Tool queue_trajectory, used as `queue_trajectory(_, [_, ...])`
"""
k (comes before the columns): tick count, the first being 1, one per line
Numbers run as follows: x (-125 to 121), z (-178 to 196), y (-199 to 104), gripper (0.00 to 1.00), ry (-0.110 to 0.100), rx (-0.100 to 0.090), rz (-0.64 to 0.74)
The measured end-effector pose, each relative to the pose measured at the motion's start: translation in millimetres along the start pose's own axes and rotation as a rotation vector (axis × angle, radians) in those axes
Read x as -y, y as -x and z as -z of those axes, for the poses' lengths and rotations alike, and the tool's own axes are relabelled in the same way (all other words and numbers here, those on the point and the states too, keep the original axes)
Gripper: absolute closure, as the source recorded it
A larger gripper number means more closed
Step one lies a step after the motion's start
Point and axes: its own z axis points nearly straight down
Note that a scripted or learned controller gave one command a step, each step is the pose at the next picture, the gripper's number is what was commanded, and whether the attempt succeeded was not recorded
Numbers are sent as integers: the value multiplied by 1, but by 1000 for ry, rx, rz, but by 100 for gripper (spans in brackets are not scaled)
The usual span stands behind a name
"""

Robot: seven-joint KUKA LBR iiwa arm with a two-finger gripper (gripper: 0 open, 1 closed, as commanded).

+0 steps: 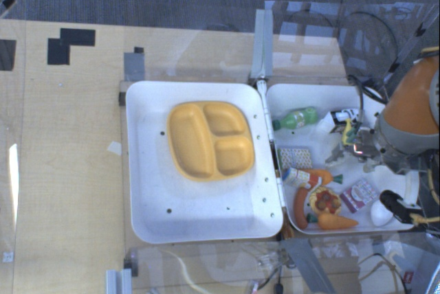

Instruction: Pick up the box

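Note:
In the right bin (323, 95), a small flat box (294, 157) with a speckled grey pattern lies near the left wall, below a green bottle (295, 119). My gripper (351, 142) hangs over the middle right of this bin, to the right of the box and apart from it. The grey wrist and the orange band (412, 102) reach in from the right. Nothing shows between the fingers.
The right bin also holds a white and orange tube (306, 176), a red sausage (300, 205), a carrot (335, 222), a round pizza toy (325, 200), a maroon and white packet (358, 196) and a white egg (380, 214). A yellow divided plate (210, 139) lies in the left bin (148, 176).

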Motion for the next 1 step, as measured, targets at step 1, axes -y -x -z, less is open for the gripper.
queue_trajectory(1, [26,-32,21,0,29,6,98])
